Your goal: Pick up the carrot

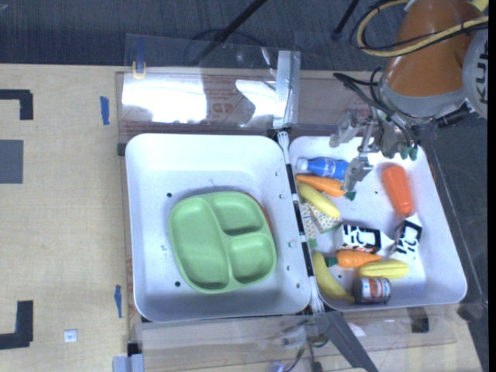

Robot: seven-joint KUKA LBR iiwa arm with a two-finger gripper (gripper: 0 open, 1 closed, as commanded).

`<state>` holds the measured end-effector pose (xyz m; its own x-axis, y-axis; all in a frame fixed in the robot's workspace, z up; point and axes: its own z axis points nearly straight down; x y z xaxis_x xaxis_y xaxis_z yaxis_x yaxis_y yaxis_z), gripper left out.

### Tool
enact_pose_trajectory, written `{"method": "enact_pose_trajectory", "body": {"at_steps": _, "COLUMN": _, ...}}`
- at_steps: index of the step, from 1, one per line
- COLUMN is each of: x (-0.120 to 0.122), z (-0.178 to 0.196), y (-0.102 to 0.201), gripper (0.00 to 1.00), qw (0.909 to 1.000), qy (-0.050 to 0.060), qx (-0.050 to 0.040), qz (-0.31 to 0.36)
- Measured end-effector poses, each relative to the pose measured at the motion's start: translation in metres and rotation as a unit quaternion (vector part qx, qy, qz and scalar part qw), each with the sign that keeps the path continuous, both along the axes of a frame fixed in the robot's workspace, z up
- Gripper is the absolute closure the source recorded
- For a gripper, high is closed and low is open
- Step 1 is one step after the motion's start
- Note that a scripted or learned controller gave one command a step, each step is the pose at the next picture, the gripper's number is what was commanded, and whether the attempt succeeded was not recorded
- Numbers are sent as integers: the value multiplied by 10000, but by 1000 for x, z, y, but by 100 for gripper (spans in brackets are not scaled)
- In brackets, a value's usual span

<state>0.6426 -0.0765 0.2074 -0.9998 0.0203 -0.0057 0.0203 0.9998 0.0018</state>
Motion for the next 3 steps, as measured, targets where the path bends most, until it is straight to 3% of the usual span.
{"method": "enact_pose_trajectory", "body": {"at_steps": 1, "x": 1, "z": -33, "y": -21, "gripper": 0, "qw": 9991, "qy": 21, "qx": 2, "qz": 417}}
{"method": "enact_pose_trajectory", "body": {"at_steps": 2, "x": -9, "z": -98, "y": -19, "gripper": 0, "qw": 9887, "qy": -26, "qx": -13, "qz": 1499}}
{"method": "enact_pose_trajectory", "body": {"at_steps": 3, "x": -45, "z": -23, "y": -4, "gripper": 0, "qw": 9691, "qy": 0, "qx": -7, "qz": 2468}}
